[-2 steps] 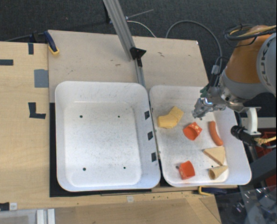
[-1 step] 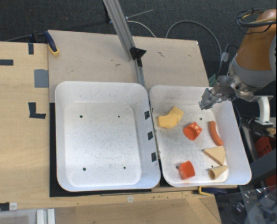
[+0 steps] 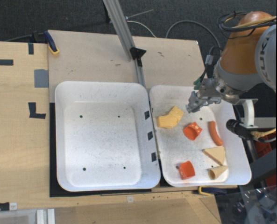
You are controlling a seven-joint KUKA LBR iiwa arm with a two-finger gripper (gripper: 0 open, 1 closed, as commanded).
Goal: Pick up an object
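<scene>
The right bin (image 3: 166, 93) holds several small items. A yellow chunk (image 3: 170, 117) lies near its left wall. An orange-red piece (image 3: 192, 131) sits mid-bin, and a second red piece (image 3: 187, 170) lies near the front. A sausage-shaped item (image 3: 215, 133) lies to the right, with a tan wedge (image 3: 215, 154) and a tan cone (image 3: 218, 172) below it. My gripper (image 3: 194, 106) hangs over the bin's back half, just right of the yellow chunk and above the orange-red piece. Nothing is visible between its fingers.
The left bin (image 3: 63, 125) stands beside the right one, parted by a ridge with black clips (image 3: 149, 135). A slanted metal pole (image 3: 122, 24) rises behind the bins. A blue and yellow clamp (image 3: 51, 43) sits at the bench's back left.
</scene>
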